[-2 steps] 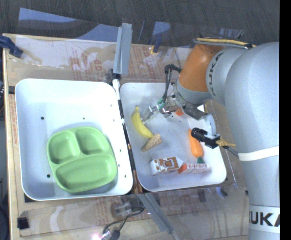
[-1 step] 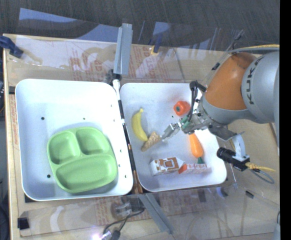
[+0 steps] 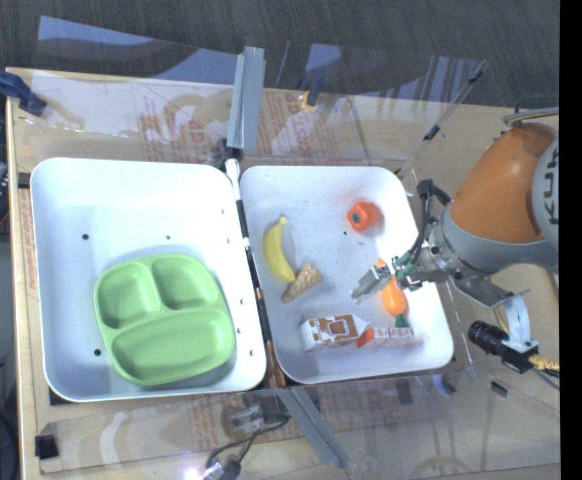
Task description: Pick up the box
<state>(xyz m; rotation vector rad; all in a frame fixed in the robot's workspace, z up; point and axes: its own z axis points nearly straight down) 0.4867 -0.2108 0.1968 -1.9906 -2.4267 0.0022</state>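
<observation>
The box (image 3: 356, 334) is a small white and brown carton with a red end. It lies flat near the front wall of the right bin (image 3: 321, 183). My gripper (image 3: 376, 280) hangs over the right side of that bin, a little behind and to the right of the box and apart from it. It is open, with nothing between its fingers. A small orange carrot-like piece (image 3: 397, 301) lies just beside the gripper, between it and the box.
In the right bin there are also a yellow banana (image 3: 279, 250), a tan cone-shaped piece (image 3: 302, 282) and a red-orange round item (image 3: 365, 216). The left bin (image 3: 66, 193) holds a green divided plate (image 3: 164, 318). The arm's grey and orange body (image 3: 501, 203) overhangs the bench's right edge.
</observation>
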